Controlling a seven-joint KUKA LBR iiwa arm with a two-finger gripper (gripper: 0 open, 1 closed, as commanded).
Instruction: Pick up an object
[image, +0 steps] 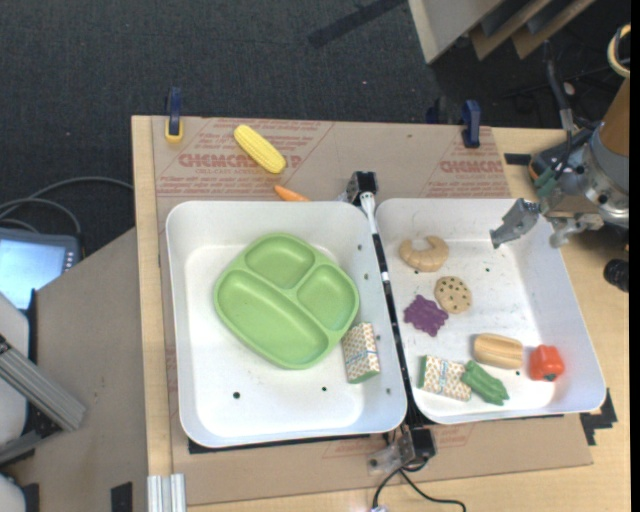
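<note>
- Camera view: the tool (540, 222) hangs over the right bin's (580, 330) far right corner, its fingers (512, 224) spread apart with nothing between them.
- In that bin lie a donut (425, 252), a cookie (452, 293), a purple piece (426, 315), a bread roll (498, 350), a red pepper (545, 363), a green vegetable (485, 383) and a patterned packet (444, 378).
- The left bin (200, 390) holds a green divided plate (285, 298) and a small carton (361, 352).
- A corn cob (259, 148) lies on the tabletop (330, 145) behind the bins.

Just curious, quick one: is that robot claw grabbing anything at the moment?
Gripper: above the top edge of the right bin, nothing visibly in it; open or closed cannot be told from this view.
</note>
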